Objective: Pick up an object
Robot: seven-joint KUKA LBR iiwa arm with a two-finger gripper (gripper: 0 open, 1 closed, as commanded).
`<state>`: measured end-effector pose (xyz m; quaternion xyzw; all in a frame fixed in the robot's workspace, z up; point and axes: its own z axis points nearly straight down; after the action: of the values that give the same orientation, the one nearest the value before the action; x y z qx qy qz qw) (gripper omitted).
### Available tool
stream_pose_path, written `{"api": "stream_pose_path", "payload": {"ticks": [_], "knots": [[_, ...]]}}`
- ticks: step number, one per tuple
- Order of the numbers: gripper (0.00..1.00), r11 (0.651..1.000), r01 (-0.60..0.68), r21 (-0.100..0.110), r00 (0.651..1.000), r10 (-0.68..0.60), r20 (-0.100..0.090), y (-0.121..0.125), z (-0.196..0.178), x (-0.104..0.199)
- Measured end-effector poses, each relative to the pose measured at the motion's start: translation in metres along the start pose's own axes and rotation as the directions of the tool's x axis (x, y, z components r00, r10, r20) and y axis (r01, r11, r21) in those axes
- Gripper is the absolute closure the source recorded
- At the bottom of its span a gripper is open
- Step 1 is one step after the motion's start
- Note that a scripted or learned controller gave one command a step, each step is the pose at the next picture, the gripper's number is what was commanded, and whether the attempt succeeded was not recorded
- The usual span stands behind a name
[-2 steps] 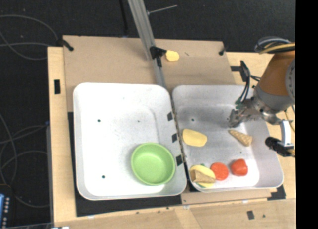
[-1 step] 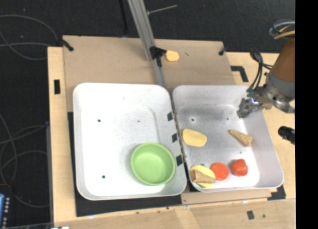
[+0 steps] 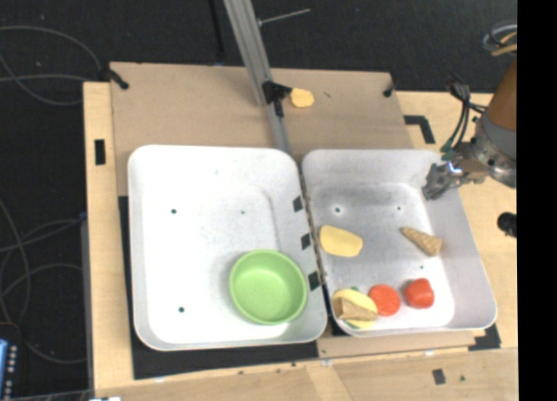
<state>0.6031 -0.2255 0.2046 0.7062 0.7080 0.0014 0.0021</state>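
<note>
Progress looks slight: the grey two-finger gripper hangs at the far right rim of the right-hand shallow white plastic bin with nothing between its fingers, though how wide it gapes I cannot tell. Every candidate lies untouched there: a smooth rounded yellow lump, a ridged tan cone, two glossy red pieces, while a matte green round bowl sits in the left white bin.

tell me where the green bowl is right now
The green bowl sits in the left bin, at its near right corner, just across the divide from the yellow piece in the right bin.
</note>
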Motion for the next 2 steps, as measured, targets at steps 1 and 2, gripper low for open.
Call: {"api": "stream_pose_path", "payload": {"ticks": [1, 2], "knots": [[1.00, 1.000, 0.004, 0.004, 1.000, -0.004, -0.002, -0.013, -0.006, 0.042], [1.00, 1.000, 0.006, 0.002, 1.000, -0.006, -0.003, -0.018, -0.021, 0.096]]}}
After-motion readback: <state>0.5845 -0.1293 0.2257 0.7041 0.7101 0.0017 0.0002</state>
